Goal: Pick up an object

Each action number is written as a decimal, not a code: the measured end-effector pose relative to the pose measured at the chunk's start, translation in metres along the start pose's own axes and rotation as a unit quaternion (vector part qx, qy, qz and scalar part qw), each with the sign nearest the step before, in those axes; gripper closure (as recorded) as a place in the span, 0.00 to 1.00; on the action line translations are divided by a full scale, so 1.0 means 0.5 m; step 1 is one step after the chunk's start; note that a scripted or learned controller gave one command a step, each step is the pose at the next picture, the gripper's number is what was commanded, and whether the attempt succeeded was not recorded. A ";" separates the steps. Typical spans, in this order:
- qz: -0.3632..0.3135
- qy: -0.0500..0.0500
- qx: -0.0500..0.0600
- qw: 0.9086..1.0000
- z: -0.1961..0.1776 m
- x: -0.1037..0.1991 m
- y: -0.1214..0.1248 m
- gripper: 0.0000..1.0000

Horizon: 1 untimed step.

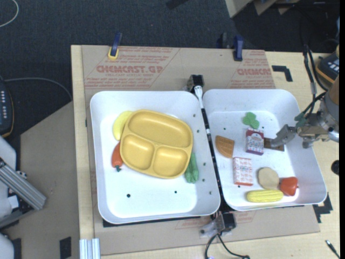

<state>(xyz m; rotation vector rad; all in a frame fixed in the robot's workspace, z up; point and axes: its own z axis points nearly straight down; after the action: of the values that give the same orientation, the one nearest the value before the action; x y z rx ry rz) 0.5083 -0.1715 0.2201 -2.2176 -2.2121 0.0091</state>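
Observation:
My gripper [276, 140] reaches in from the right, low over the right bin [305, 124]. Its tip is just to the right of a red and white packet [254, 142], close to it or touching it. Around it in that bin lie a green piece [250, 120], an orange wedge [225, 145], a white packet with red print [242, 171], a tan round piece [268, 177], a red piece [289, 185] and a yellow corn cob [264, 196]. I see nothing held in the gripper.
The left bin [145, 206] holds a yellow divided plate [156, 143]. A yellow piece [121, 124], a red pepper [116, 157] and a green piece [191, 169] stick out from under it. The rims of the two bins meet at the middle.

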 end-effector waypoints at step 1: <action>-0.001 -0.001 -0.006 1.000 -0.011 0.000 0.005 0.00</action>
<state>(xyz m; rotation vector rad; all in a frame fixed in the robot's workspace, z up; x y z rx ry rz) 0.5109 -0.1715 0.2254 -2.2215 -2.2220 -0.0003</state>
